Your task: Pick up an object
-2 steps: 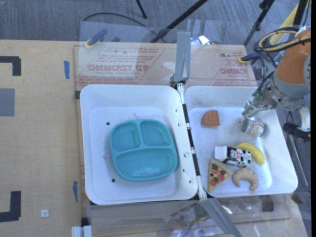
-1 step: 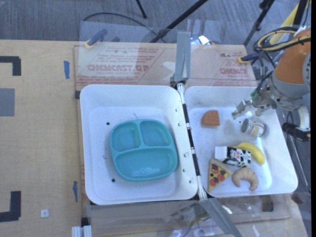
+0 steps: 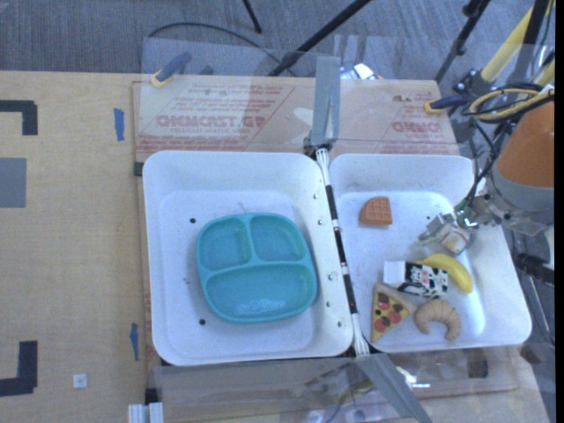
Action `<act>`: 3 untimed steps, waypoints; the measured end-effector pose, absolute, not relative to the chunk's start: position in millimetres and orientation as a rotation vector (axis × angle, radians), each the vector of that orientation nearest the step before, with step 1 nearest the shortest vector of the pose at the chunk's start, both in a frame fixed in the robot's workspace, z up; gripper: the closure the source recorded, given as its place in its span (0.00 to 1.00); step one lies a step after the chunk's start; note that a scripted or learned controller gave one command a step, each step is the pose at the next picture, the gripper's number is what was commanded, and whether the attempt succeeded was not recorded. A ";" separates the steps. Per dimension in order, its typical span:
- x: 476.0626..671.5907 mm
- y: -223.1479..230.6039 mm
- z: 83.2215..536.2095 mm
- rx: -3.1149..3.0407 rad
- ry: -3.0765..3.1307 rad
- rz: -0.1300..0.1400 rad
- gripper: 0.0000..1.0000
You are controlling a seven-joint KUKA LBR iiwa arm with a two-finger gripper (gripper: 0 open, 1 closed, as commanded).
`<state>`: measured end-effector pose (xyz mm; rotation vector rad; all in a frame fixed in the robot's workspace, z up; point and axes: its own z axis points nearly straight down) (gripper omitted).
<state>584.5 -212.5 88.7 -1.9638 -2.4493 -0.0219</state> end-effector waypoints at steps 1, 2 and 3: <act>585.8 -217.0 100.5 -1.975 -2.456 -0.017 1.00; 606.9 -163.4 90.5 -2.210 -2.251 -0.011 1.00; 630.1 -98.0 205.1 -2.324 -2.117 -0.001 1.00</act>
